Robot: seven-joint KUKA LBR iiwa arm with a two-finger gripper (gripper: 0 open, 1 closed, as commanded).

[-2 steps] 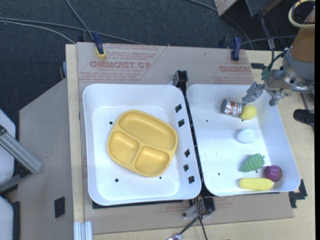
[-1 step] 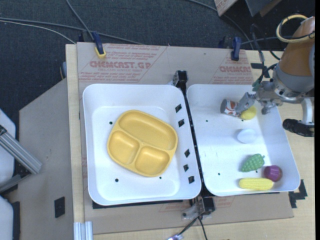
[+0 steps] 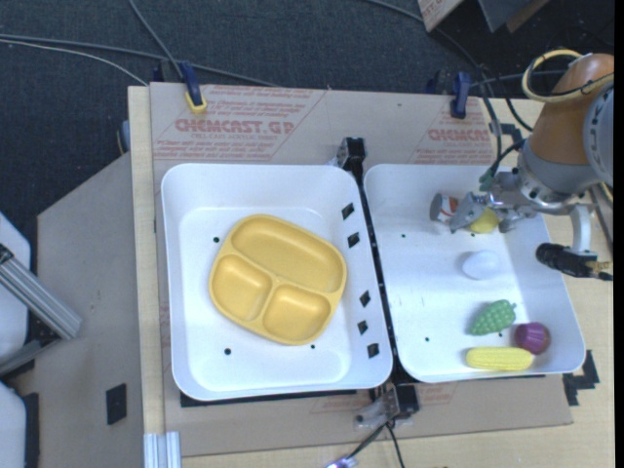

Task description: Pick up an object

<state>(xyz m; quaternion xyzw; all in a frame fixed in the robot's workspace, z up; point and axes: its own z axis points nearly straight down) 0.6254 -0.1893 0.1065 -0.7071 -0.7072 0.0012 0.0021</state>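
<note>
In the right bin (image 3: 419,291), my gripper (image 3: 475,211) hangs low over the far part, reaching in from the right under the orange wrist band. A small yellow object (image 3: 485,224) lies right under and against it, partly hidden, so I cannot see whether it is held. A small grey and red object (image 3: 444,206) sits just left of the gripper. A white oval object (image 3: 479,265) lies nearer the middle. Toward the near right corner are a green bumpy object (image 3: 494,317), a purple round object (image 3: 532,337) and a yellow corn cob (image 3: 499,359).
The left bin (image 3: 185,261) holds a yellow divided plate (image 3: 278,279). A dark ridge with black tabs (image 3: 366,261) separates the two bins. A black arm part (image 3: 565,258) juts over the right bin's right rim. Cables hang near the arm.
</note>
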